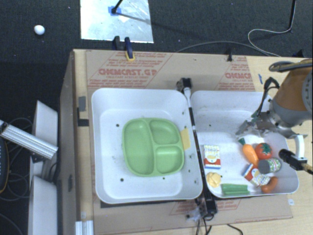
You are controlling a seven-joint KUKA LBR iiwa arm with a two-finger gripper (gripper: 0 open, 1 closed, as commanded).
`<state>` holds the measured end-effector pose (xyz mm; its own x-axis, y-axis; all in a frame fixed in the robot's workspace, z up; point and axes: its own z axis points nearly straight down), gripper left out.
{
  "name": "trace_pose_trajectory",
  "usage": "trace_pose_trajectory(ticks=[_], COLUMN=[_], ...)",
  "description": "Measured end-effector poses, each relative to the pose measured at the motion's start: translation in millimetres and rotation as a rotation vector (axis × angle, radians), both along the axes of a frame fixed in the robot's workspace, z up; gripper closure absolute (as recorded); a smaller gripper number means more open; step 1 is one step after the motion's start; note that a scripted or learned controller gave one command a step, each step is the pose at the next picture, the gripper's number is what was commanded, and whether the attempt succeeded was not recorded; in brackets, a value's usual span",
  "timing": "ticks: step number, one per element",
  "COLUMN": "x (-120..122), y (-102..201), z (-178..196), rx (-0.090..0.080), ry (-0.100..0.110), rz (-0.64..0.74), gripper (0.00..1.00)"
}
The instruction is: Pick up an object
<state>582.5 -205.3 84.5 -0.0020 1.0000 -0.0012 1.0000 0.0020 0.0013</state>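
The right bin (230, 106) holds several small items in its near half. Among them are an orange carrot (250, 153), a red tomato (263, 149), a red-and-white box (212, 155), a yellow piece (213, 179), a green stick (234, 188) and a grey can (269, 166). My gripper (248, 127) hangs low over the right bin's right side, just above and behind the carrot and tomato. Nothing shows in its grasp.
The left bin (110, 111) holds a green divided plate (152, 147). A small yellow tag (186, 138) lies by the wall between the bins. The grey arm with its orange band (293, 94) crosses the right bin's far right corner. Cardboard (146, 67) lies behind the bins.
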Motion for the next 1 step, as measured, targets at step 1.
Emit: trace_pose_trajectory(ticks=[1], x=[-96.1], y=[-1.5], z=[-0.5], rx=[0.001], ry=[0.001], rz=[-0.002], gripper=[0.0])
